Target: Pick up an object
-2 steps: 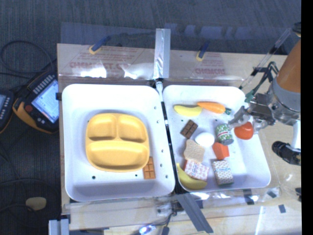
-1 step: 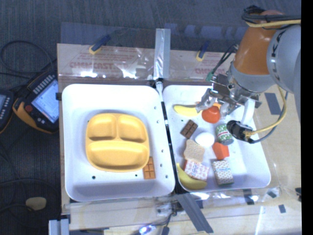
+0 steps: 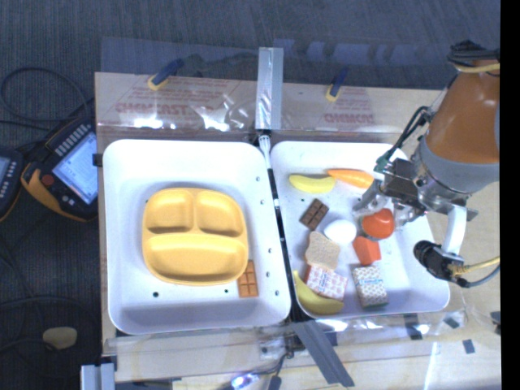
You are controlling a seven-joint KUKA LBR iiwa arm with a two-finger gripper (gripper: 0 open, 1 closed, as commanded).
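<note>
The arm comes in from the right and hangs over the right bin, its gripper low among the toy food. Right under it sits a red tomato, and the gripper seems to be touching or just above it, but I cannot tell from here whether it is spread or closed, nor whether the tomato is caught at all. So the pick looks at most started, not done: nothing is visibly lifted, and everything appears to rest on the bin floor.

Around the tomato lie a white egg, an orange block, a carrot, a yellow banana, a chocolate bar, a slice of bread and two patterned boxes.

The left bin holds a yellow divided tray with a small waffle piece beside it.

What is left, I judge, is securing one piece and raising it clear.
</note>
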